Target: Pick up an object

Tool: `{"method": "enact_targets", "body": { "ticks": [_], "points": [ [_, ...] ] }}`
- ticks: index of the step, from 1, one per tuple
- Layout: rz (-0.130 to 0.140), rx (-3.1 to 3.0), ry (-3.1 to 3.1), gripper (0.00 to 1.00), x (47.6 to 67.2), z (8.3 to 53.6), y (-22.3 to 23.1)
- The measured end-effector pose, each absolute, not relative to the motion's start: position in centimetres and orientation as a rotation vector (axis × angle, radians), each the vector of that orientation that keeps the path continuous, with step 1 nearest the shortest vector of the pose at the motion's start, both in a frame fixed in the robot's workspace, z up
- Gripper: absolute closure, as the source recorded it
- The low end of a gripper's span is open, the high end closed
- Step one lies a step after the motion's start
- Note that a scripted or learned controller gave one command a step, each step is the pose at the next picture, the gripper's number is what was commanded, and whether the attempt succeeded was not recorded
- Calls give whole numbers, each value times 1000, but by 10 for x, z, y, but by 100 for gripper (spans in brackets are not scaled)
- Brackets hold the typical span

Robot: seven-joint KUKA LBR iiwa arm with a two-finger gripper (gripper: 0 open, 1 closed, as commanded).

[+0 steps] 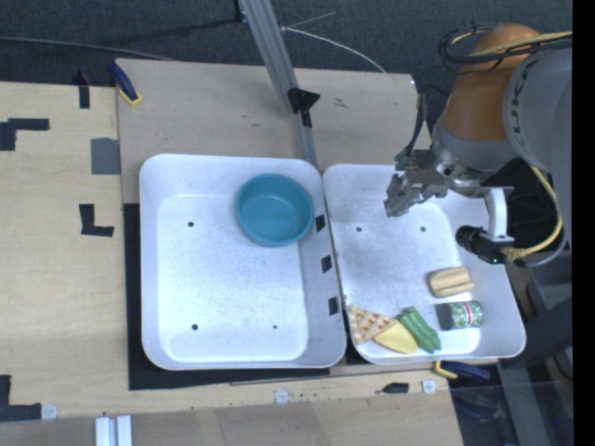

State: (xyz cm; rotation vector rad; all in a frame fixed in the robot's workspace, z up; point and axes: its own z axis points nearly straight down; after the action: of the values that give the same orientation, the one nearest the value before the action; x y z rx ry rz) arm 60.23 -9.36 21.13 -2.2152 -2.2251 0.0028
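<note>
One hand (402, 199), grip unclear.

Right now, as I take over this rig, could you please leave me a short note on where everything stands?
Gripper: poised over the upper part of the right bin, nothing visibly in it; I cannot tell how the jaws stand.
Right bin, near corner: bread roll, small can, green vegetable, yellow wedge, pizza slice.
Left bin: blue bowl at its far right.
Done: no pick yet.
Left: choose an object, descend, grasp, lift.
</note>
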Motion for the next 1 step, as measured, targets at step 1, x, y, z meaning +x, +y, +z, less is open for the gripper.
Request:
{"method": "enact_targets", "body": {
  "ticks": [1],
  "points": [
    [0,-2213,-2228,100,606,224,-36]
  ]
}}
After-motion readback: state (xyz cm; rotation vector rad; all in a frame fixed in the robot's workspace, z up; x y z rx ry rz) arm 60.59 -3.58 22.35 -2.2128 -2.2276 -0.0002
